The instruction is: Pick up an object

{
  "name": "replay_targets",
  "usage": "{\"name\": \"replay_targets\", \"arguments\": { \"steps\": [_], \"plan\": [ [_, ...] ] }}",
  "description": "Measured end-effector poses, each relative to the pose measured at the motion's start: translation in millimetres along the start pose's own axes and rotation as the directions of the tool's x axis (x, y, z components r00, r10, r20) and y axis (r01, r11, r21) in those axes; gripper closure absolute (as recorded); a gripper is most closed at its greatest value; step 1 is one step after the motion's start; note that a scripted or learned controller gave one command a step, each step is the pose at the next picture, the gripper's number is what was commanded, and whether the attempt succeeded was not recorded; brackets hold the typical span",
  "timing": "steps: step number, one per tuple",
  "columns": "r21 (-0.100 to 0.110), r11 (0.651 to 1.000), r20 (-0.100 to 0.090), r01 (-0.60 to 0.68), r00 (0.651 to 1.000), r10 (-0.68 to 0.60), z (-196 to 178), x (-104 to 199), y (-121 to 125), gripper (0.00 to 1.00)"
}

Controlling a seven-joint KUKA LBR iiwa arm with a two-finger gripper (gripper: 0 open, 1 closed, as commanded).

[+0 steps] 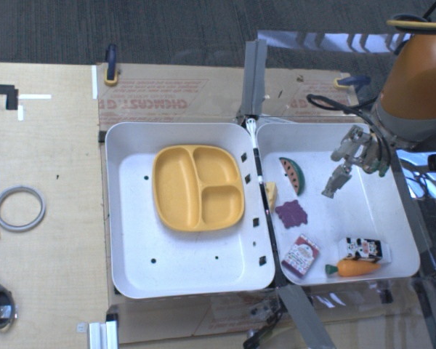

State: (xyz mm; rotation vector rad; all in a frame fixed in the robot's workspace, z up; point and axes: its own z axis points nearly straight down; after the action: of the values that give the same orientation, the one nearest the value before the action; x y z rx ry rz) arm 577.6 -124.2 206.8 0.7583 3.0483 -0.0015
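Two white bins (131, 267) on the bench: the right one has a watermelon-slice toy (292, 175), long axis running away from the camera. Gripper (343, 167) hovers beside it, fingers spread, grasping nothing.

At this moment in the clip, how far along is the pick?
Nothing looks picked yet. The gripper hangs over the right bin with nothing between its fingers. The watermelon slice, purple grapes, small packet, carrot and milk carton all lie on the bin floor. The yellow plate sits in the left bin. Left: descend, close on one item, lift.
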Motion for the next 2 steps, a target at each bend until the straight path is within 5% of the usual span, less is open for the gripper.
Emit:
{"name": "replay_targets", "arguments": {
  "steps": [1, 2],
  "plan": [
    [0.0, 0.968, 0.001, -0.25, 0.968, 0.25, 18, -29, 46, 0.0],
    [0.001, 0.833, 0.0, -0.553, 0.833, 0.553, 115, -18, 40, 0.0]
  ]
}}
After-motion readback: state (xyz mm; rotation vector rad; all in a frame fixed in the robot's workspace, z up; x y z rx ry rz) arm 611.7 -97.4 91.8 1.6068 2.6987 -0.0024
